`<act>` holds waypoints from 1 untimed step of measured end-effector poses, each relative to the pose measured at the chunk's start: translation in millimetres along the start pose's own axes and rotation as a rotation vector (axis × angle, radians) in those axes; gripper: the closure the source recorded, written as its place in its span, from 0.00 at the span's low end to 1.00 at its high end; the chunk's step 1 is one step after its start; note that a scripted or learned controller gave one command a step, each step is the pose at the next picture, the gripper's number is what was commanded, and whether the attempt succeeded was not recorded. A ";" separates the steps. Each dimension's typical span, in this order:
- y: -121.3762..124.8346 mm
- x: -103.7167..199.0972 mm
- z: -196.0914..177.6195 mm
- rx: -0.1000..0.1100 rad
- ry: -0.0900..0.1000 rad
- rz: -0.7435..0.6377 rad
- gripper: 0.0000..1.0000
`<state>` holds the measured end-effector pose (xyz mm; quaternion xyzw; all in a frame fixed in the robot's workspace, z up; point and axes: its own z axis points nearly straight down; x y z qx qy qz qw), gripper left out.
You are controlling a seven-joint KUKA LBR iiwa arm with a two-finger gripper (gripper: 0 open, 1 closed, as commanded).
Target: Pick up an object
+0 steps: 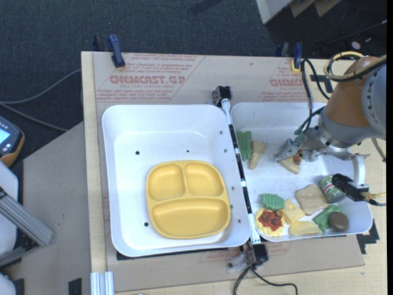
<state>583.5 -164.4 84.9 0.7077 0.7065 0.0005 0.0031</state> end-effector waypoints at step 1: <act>17.0 -40.7 0.2 0.001 0.000 0.001 0.00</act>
